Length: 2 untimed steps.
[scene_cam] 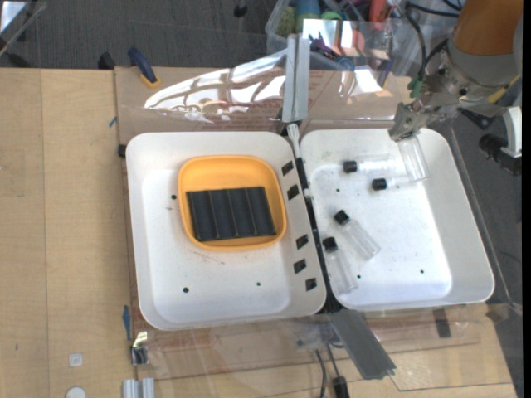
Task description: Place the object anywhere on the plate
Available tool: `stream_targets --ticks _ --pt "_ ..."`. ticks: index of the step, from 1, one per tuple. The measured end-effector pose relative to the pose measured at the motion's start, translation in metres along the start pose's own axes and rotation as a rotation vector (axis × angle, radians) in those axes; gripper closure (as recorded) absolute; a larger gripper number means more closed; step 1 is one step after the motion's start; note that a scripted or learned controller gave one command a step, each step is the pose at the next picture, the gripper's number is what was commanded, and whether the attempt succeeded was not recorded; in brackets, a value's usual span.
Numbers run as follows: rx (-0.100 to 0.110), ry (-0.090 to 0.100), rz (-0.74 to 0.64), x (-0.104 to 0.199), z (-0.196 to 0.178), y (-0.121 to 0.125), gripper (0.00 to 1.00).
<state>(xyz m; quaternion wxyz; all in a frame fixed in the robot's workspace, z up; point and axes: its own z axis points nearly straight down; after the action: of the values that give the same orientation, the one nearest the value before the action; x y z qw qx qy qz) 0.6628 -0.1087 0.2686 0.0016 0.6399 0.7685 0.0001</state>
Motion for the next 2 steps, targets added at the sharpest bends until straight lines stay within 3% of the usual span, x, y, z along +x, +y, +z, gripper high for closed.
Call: stream_targets --ticks 1,2 --pt "-0.001 0.000 -0.211 -0.018 -0.013 0.002 1.00" --pt "-0.002 -0.001 -0.509 -0.051 -0.022 -0.004 1.00"
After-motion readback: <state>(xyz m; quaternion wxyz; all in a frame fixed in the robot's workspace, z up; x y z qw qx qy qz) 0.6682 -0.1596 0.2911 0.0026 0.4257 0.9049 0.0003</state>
